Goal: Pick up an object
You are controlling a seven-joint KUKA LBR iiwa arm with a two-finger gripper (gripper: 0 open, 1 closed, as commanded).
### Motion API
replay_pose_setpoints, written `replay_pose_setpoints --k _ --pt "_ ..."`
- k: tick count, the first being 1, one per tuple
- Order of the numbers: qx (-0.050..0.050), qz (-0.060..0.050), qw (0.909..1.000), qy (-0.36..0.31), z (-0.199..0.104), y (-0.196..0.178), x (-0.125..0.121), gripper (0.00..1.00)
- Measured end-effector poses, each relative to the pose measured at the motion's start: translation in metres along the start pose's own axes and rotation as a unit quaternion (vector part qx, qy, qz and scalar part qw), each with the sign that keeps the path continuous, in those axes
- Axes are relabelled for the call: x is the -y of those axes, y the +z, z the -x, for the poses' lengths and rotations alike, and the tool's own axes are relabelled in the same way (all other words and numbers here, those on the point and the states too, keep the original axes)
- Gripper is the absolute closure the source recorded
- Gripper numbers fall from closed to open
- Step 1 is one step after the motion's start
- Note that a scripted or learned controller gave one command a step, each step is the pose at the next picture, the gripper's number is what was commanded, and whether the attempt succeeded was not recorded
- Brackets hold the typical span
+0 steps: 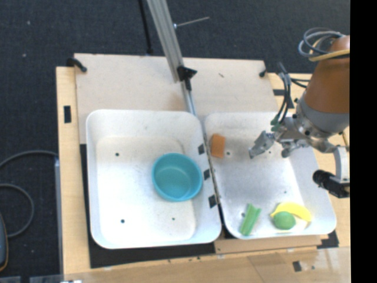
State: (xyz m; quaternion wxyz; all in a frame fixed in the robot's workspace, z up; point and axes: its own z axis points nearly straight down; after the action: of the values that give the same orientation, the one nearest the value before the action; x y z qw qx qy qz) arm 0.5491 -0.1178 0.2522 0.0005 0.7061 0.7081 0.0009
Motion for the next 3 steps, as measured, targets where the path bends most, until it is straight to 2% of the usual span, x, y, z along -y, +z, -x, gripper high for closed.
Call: replay_pose_setpoints --k 1,3 --pt "0.000 0.000 1.0000 0.001 0.000 0.000 0.000 0.00" --pt "0.001 -0.003 1.0000 0.003 -0.004 0.087 -0.005 0.00"
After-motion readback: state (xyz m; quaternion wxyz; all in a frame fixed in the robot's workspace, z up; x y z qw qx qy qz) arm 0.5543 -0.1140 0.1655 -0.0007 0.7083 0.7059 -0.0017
